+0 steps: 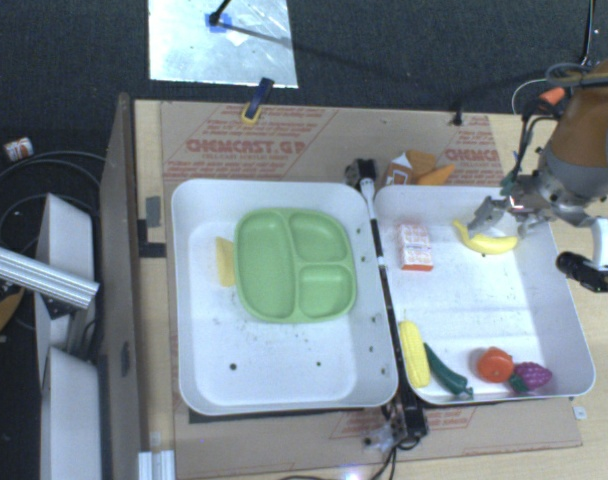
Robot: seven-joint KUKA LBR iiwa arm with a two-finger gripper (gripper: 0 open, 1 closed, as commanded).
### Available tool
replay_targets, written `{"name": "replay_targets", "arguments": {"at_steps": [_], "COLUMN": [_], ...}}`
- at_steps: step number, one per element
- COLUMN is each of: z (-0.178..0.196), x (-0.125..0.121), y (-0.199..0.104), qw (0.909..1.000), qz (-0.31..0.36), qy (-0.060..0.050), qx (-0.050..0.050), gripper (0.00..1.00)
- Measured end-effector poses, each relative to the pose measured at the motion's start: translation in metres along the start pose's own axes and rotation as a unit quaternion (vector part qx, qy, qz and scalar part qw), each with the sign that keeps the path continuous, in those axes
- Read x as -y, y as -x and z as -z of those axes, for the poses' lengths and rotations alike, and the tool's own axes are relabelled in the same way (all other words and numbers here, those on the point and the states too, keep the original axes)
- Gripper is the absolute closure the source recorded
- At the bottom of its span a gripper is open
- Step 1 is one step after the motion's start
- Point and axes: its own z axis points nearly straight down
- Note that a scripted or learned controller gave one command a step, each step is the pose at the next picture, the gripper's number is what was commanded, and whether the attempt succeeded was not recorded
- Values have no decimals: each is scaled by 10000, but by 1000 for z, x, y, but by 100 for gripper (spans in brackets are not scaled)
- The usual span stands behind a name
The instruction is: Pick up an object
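My gripper (pixel 506 216) hangs over the far side of the right bin (pixel 544 298), open, its two fingers spread apart. Just below the fingertips a yellow banana (pixel 489 241) lies on the bin floor; I cannot tell whether the fingers touch it. A pink and white carton (pixel 416 246) lies to the left of the banana. Along the bin's near edge lie a corn cob (pixel 414 353), a green cucumber (pixel 445 370), a red tomato (pixel 494 365) and purple grapes (pixel 532 376).
The left bin (pixel 209 358) holds a green divided plate (pixel 294 265) with a yellow piece (pixel 225 261) beside it. An orange object (pixel 426 172) sits on the cardboard behind the right bin. The arm's body (pixel 584 143) stands over the bin's far right corner.
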Motion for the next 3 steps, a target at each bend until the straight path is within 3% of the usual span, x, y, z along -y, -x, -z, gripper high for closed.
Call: {"name": "replay_targets", "arguments": {"at_steps": [1, 2, 3], "z": [-58, -27, -33], "x": [-12, 17, 39], "y": [-33, -30, -22], "qw": [10000, 10000, 10000], "qz": [35, 7, 3], "qy": [14, 19, 12], "qx": [-8, -1, -1], "gripper": [0, 0, 0]}}
